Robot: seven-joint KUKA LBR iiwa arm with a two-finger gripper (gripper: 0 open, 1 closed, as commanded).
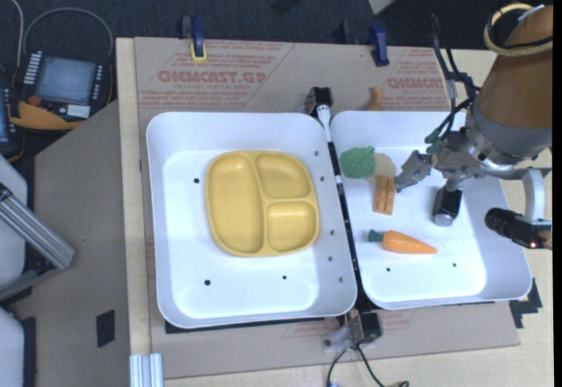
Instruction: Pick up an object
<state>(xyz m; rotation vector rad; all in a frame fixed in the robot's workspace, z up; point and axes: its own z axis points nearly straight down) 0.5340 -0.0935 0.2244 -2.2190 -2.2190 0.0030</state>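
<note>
Orange plastic carrot (407, 243) lies untouched on floor of right white bin (465, 284), near tan waffle-like block (383, 194). Your gripper (430, 186) hovers above, fingers spread, grasping nothing. Pick not yet made.

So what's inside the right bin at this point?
The right bin holds a green piece, a tan block and a toy carrot. The gripper reaches in over its right half. Whatever lies under the arm is covered.

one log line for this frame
gripper: open, holds nothing | over right bin | nearby: carrot, wafer | left bin: yellow tray
</note>
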